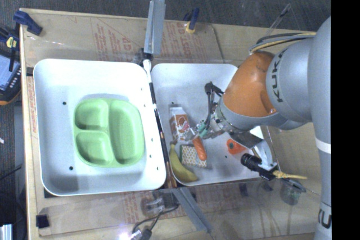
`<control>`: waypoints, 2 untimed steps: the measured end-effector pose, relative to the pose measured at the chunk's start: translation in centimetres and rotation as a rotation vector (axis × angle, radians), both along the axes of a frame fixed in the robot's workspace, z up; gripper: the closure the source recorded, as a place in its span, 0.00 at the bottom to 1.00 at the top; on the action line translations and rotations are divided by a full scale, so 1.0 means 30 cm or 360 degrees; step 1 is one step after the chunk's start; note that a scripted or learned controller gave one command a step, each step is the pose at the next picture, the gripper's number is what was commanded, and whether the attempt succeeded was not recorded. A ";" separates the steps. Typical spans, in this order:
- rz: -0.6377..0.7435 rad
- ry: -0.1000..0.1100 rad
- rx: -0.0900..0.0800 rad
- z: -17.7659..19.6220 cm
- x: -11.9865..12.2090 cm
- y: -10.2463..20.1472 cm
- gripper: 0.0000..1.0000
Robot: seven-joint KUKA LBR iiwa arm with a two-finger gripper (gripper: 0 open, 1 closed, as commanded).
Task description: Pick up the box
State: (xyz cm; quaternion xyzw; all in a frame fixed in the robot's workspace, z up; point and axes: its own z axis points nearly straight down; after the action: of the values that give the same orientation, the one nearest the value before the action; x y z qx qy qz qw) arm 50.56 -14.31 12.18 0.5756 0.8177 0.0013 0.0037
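Two white bins sit side by side on the desk (236, 45); the right bin (185, 78) serves as the reference. From the overhead camera view, the box (179, 124) lies in the near-left part of the right bin, close to its left wall. The gripper (207, 129) sits just right of the box, low over the bin floor, beneath the orange wrist band (247, 90). Whether the gripper is open or closed cannot be told. The box is small, oblong, printed brown and red with a white top end. Just nearer than it lie a carrot (199, 148) on a patterned packet (193, 155) and a banana (180, 164) along the bin's near-left corner. The far-left part of the right bin offers bare floor. A green divided tray (108, 132) occupies the left bin (50, 81).
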 end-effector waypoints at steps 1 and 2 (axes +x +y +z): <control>0.0526 -0.0069 -0.0052 -0.028 -0.046 0.023 1.00; 0.0840 0.0010 -0.0002 0.342 -0.093 0.150 1.00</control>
State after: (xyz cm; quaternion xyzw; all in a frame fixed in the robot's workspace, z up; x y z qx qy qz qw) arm 47.78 -9.81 22.44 0.3424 0.9396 -0.0001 0.0012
